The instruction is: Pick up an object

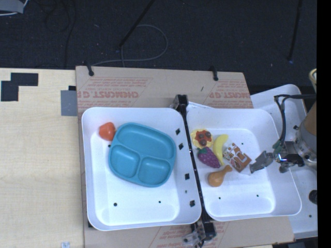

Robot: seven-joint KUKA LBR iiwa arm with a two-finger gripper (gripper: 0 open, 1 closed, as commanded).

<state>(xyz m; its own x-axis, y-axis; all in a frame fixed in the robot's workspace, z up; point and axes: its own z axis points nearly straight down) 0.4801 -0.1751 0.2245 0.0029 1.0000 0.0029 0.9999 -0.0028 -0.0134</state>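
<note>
In the right bin (pixel 258 203) lie several toy foods: a yellow piece with a red top (pixel 201 137), a banana (pixel 221 144), purple grapes (pixel 208 158), a brown and white carton (pixel 237 156) and a brown drumstick (pixel 220 176). My gripper (pixel 257 164) reaches in from the right, low over the right bin. Its tip is just to the right of the carton, close to it or touching it. Nothing shows held in it.
The left bin (pixel 103 205) holds a blue divided plate (pixel 141 154) and a red-orange tomato (pixel 107 131) at the plate's upper left. A black divider (pixel 190 164) runs between the bins. Cables (pixel 282 123) hang by the arm at the right.
</note>
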